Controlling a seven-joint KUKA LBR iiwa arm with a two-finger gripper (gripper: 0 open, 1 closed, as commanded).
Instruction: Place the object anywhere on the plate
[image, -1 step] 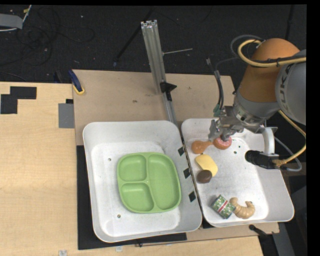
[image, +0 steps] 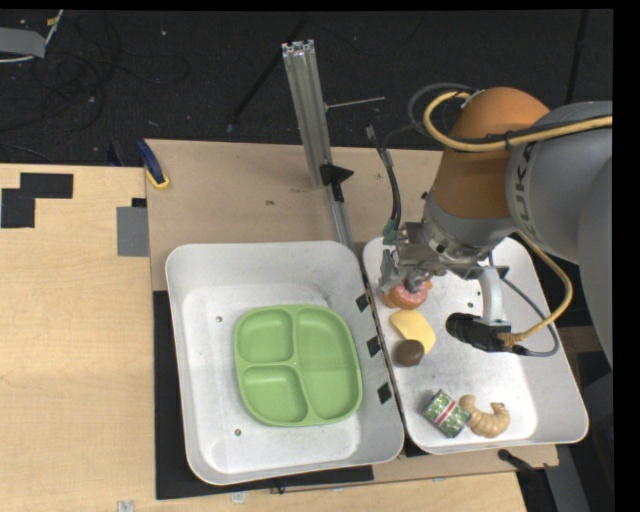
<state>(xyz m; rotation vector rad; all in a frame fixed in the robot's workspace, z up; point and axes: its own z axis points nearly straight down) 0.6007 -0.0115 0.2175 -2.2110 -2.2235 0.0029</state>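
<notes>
Camera view looks down on two white bins side by side: the left bin (image: 190, 300) bears a green sectioned plate (image: 297, 363), set flat near its middle with three compartments, all bare, which makes it an easy target from above. The right bin (image: 545, 400) is where the loose things lie, so the arm has reason to be low over it. The gripper (image: 405, 283) hangs at the bin's upper left corner, directly over a pink doughnut-like object (image: 408, 294), and its metal parts cover the top of that object. Whether the jaws are spread around it or pinching it I cannot tell; the wrist and its fittings hide them from this angle.

The pink object, by my judgement the one being gone after, sits on the bin floor or just off it, close against the wall nearest the plate. Just below it lie a yellow piece (image: 413, 327) and a small brown ball (image: 408, 352), touching or almost so. That crowding is likely why the approach is from straight above rather than from the side. A green packet (image: 442, 412) and a tan peanut shape (image: 486, 418) rest near the bin's lower edge, well apart from the gripper. A black cable plug (image: 472, 331) trails from the wrist over the bin
</notes>
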